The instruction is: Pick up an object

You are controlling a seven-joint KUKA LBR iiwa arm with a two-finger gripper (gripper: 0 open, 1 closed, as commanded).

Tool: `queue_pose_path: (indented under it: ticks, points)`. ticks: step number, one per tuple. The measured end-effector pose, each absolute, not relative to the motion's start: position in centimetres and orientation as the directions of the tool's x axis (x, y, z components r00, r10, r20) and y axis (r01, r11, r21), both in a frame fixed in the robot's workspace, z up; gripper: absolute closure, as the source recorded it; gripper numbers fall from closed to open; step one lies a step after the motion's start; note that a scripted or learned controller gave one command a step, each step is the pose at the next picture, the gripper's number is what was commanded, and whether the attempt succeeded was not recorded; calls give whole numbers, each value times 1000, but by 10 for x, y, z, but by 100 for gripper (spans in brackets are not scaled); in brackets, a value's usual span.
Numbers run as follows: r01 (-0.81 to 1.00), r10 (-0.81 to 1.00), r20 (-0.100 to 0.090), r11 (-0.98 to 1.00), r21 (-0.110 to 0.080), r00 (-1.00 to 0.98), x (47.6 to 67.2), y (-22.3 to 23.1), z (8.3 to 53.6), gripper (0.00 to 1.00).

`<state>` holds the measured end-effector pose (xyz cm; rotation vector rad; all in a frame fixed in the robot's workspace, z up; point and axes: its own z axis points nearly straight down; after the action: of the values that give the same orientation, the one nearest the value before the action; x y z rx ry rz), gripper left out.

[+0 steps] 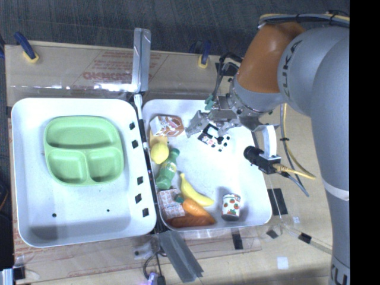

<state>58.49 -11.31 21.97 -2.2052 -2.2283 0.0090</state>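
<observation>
Camera view: two bins, gripper over the right one

Camera view looks down on a table (71, 64) carrying two white bins. The left bin (29, 159) holds a green divided tray (84, 149). The right bin (252, 189) holds a lemon (159, 153), a green bottle (167, 172), a banana (195, 192), a carrot (195, 208), a small printed can (231, 206) and a packet (167, 125), mostly along its left wall. The gripper (209, 136) hangs above the bin's upper middle; whether it is spread or clenched I cannot tell. "KUKA" lettering on the arm (309, 88) is partly readable.
</observation>
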Motion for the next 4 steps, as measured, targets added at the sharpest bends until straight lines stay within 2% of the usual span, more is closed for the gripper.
queue_pose_path:
  ticks: [1, 2, 3, 4]
  points:
    - [992, 992, 1, 128, -4, -128, 571, -193, 89, 0]
    - [991, 991, 1, 135, -8, -135, 571, -193, 96, 100]
    - [991, 991, 1, 136, -8, -136, 571, -193, 96, 0]
    - [967, 967, 3, 253, -4, -253, 494, -145, 88, 0]
